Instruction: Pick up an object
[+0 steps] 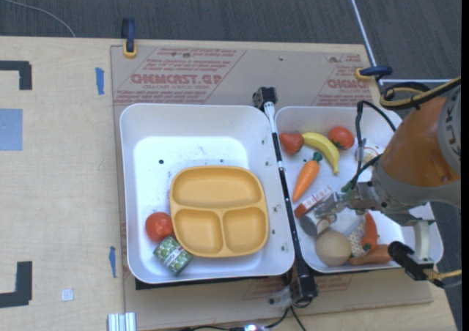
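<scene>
Camera view: tool low in crowded right bin.

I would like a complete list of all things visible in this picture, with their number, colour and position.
bins: two, white, side by side on the bench
divided plate: one, yellow, in the left bin
tomato: one, red, left bin, left of the plate
small packet: one, green, left bin's near corner
banana: one, yellow, right bin, far part
carrot: one, orange, right bin, below the banana
red round fruits: two, either side of the banana
egg-like ball: one, beige, right bin, near edge
clamps: two, blue and yellow, board's far corners
arm: one, grey and orange, from the right
pincer: one, grey, low over the right bin
</scene>
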Controlling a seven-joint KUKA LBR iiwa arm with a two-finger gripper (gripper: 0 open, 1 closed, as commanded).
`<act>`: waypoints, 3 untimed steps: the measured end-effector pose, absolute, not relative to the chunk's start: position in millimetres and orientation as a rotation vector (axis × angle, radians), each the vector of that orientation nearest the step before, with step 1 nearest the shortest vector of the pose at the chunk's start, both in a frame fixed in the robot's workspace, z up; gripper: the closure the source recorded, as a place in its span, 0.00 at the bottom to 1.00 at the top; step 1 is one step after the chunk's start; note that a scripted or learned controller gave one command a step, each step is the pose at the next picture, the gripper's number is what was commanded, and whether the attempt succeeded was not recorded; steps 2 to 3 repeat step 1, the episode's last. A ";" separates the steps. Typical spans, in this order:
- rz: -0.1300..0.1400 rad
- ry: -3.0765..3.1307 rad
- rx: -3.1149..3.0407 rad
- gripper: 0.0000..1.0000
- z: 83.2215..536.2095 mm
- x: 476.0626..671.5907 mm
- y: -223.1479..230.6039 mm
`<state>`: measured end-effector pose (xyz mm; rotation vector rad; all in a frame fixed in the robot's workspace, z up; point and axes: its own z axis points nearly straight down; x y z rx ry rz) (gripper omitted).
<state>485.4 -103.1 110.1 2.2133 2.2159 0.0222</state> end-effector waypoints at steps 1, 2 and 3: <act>0.022 2.215 2.213 0.00 110.0 485.4 -103.0; 0.022 2.215 2.213 0.00 110.0 485.4 -103.0; 0.022 2.215 2.213 0.00 110.0 485.4 -103.0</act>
